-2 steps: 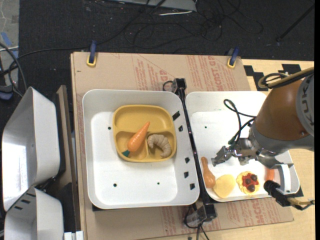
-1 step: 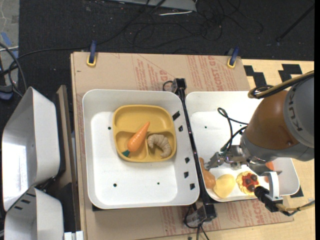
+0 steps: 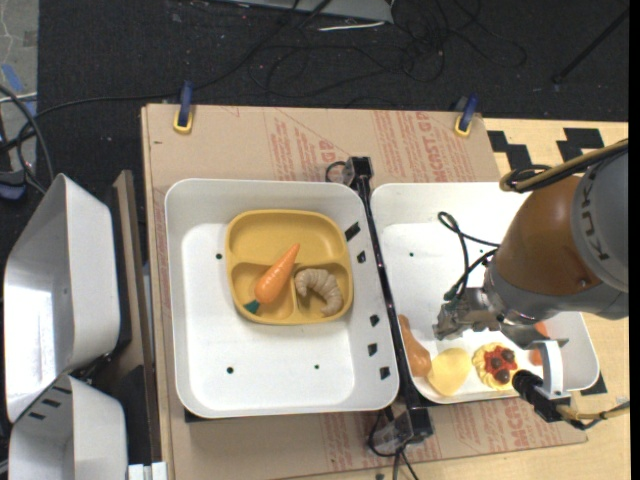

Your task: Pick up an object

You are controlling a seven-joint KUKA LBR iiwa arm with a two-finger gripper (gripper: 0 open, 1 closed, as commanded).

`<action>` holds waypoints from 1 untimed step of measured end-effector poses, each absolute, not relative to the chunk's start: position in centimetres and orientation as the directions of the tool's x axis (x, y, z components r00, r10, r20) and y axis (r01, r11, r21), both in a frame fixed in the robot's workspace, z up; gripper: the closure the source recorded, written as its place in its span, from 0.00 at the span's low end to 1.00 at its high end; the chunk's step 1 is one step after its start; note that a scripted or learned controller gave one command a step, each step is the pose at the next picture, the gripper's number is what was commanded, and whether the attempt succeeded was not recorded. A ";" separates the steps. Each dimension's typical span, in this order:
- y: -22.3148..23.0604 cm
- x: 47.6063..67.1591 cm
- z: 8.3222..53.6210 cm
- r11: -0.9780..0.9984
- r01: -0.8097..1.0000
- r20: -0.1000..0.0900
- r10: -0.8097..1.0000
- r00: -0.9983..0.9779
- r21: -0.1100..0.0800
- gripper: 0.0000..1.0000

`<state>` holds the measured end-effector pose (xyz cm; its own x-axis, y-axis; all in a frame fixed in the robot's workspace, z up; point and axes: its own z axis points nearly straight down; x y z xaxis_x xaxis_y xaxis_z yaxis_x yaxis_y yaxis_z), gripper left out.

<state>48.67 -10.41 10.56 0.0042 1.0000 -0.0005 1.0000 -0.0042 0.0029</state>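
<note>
From my console, the pale toy pear (image 3: 448, 371) sits just below the gripper (image 3: 462, 318), whose opening I cannot tell, so a descent could nudge it against the right bin (image 3: 420, 208) wall.
</note>
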 end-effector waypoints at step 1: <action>-11.2 48.2 16.2 -0.002 1.000 -0.001 1.000 0.002 0.005 1.00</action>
